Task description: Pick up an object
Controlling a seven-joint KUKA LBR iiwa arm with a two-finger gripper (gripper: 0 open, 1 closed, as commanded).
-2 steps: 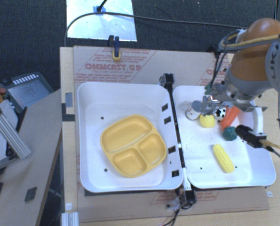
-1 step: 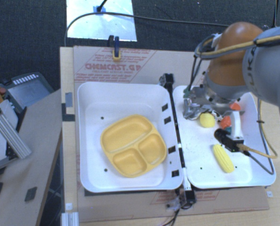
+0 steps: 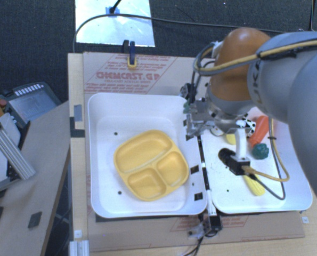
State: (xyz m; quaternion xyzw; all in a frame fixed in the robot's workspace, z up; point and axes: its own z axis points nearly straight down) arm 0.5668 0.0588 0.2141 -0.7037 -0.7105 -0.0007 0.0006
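The yellow lunch tray (image 3: pixel 151 165) in the left bin (image 3: pixel 102 111) at 9 o'clock looks light, stiff and slippery, so grab its thin rim.

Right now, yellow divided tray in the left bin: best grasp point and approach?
Probably the rim of the yellow divided tray at its left corner, coming straight down. It lies flat and tilted diagonally in the left bin, too wide to span, so only the thin raised edge suits two fingers. That corner has bare bin floor around it, away from the bin walls.
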